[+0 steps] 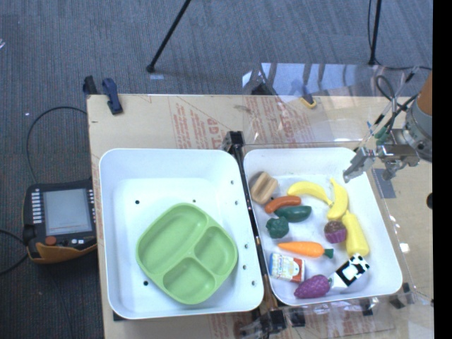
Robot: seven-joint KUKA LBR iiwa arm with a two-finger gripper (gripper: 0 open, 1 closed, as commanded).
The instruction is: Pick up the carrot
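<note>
A: Clutter surrounds the orange plastic carrot [301, 248] in the right white bin [394, 260]: a dark green toy pepper [277, 227] just beside its pointed tip, a white juice carton [287, 266] and a purple grape bunch [312, 286] just below, a dark red round fruit [335, 232] near its green top.

B: Its lie?

A: Long axis roughly across the bin, tip left, green end right. It sits well below and left of the fingers.

B: The arm?

A: The grey two-finger gripper [355, 169] hangs over the bin's upper right corner, near the yellow toy bananas [330, 195]. Finger spread: cannot tell; nothing seen in them.
</note>
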